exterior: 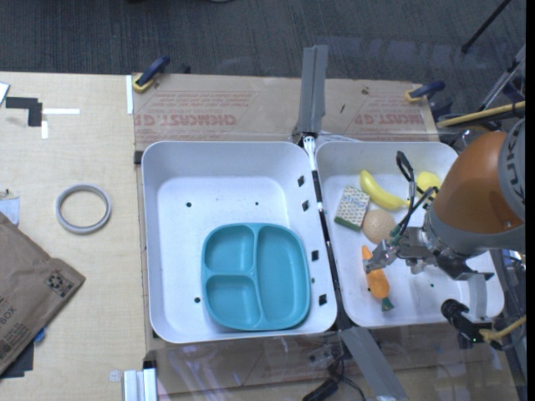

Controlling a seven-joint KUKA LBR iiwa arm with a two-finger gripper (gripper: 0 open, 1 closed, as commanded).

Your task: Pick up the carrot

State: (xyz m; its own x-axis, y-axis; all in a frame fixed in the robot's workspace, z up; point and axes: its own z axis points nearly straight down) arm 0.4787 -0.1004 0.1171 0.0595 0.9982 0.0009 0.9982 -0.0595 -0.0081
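A short orange carrot (378,284) with a small green tip is seen in the right bin (443,309), its long axis running up and down the view, green end toward the near rim. The gripper (378,260) is placed just above its upper end, touching or nearly so; whether it is gripping cannot be told.

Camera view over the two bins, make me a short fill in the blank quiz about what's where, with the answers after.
1. The blue divided plate lies in the ____ bin.
2. The carrot lies in the right bin, below the gripper and nearer the view's ____ edge than the banana.
3. The plate has ____ compartments.
4. On the bench left of the bins lies a roll of ____.

Answers: left; bottom; three; tape
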